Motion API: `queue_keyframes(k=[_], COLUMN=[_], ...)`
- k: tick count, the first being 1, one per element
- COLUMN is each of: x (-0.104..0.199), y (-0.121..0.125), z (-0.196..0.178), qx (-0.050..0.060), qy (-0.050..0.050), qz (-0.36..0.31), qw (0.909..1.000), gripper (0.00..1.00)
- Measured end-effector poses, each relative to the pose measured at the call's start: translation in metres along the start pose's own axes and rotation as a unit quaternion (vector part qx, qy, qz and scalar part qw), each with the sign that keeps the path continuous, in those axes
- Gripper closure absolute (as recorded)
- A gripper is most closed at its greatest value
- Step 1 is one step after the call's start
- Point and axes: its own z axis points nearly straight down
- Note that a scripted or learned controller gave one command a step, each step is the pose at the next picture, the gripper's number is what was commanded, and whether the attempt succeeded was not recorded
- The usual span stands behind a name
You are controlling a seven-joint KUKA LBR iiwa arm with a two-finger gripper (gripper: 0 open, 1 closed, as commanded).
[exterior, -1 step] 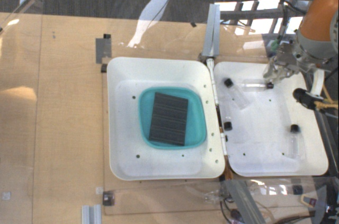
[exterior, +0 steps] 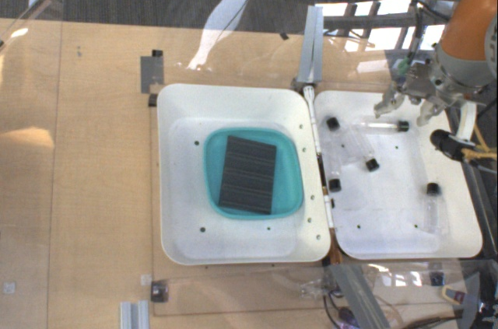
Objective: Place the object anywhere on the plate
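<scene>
A dark grey ribbed block (exterior: 249, 174) lies flat on the teal plate (exterior: 291, 180), which rests in the left white bin (exterior: 179, 242). The block lies well inside the plate's rim. My gripper (exterior: 406, 111) hangs over the far edge of the right white bin (exterior: 459, 242), far to the right of the plate. Its two pale fingers (exterior: 387, 105) stand apart, open, with nothing between them. Just below the fingers a small black piece (exterior: 402, 125) lies on the bin floor.
Several small black pieces are scattered in the right bin, among them one (exterior: 372, 163) near its middle and one (exterior: 433, 188) toward the right. A metal divider post (exterior: 311, 40) rises between the bins at the back. A black cable (exterior: 447, 145) hangs by the wrist.
</scene>
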Motion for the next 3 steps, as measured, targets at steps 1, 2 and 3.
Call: queue_keyframes(k=[1, 2, 3], x=[-0.036, -0.034, -0.053], y=[-0.049, -0.101, -0.115], z=[-0.077, -0.223, -0.239], qx=[-0.002, -0.004, -0.003], qy=[0.0, 0.0, -0.001], qz=[0.033, 0.121, 0.227], qw=[0.9994, 0.9927, 0.9738], gripper=[0.0, 0.0, 0.0])
